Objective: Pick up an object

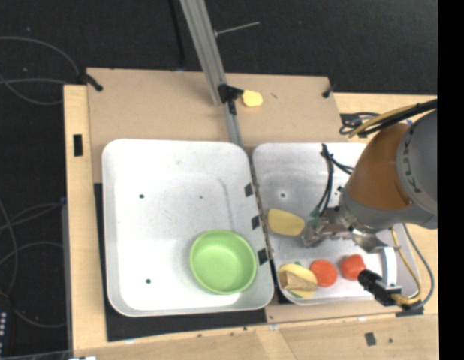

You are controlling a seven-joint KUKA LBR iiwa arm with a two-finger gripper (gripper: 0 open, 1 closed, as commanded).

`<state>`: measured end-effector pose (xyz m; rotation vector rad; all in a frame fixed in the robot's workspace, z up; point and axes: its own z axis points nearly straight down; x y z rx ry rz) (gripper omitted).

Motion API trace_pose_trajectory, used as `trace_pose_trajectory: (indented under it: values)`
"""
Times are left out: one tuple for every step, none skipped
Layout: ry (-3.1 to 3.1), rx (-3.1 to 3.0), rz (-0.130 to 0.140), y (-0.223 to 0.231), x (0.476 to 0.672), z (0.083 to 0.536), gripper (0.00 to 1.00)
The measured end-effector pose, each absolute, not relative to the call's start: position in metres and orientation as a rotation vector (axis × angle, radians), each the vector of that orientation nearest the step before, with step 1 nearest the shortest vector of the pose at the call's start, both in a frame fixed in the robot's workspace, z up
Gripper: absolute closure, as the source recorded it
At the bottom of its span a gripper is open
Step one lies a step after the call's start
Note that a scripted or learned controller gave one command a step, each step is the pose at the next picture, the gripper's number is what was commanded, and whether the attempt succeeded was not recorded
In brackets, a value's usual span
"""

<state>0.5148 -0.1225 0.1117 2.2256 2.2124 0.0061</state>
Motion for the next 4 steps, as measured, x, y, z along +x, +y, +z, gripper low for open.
trace_pose_trajectory:
  values:
    - [2.221, 2.212, 0.008, -0.123, 0.525, 0.173, 1.0]
    - [2.223, 2.212, 0.007, -0.118, 0.532, 0.22, 1.0]
    - [2.225, 2.214, 0.004, -0.119, 0.534, 0.237, 1.0]
    - [2.231, 2.212, 0.003, -0.068, 0.552, 0.234, 1.0]
